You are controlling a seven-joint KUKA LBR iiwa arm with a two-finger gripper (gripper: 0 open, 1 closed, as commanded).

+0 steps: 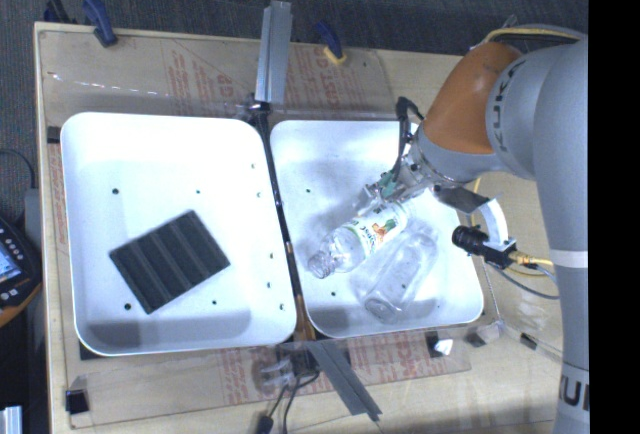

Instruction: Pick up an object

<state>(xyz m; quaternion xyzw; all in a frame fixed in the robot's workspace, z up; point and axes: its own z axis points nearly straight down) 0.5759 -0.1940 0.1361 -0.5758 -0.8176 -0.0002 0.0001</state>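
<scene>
On the worktop (150, 377), the left bin (90, 137) held a dark ribbed slab (170, 260) at about seven o'clock of its floor. In the right bin (310, 147), a labelled clear plastic bottle (357, 238) lay tilted near the centre, touching a second clear bottle (397, 274) at its four o'clock, hard to make out against the white. The arm (530, 112) bent in from three o'clock; its end effector (392, 184) sat at the labelled bottle's upper end, whether clenched or released I could not tell.
</scene>
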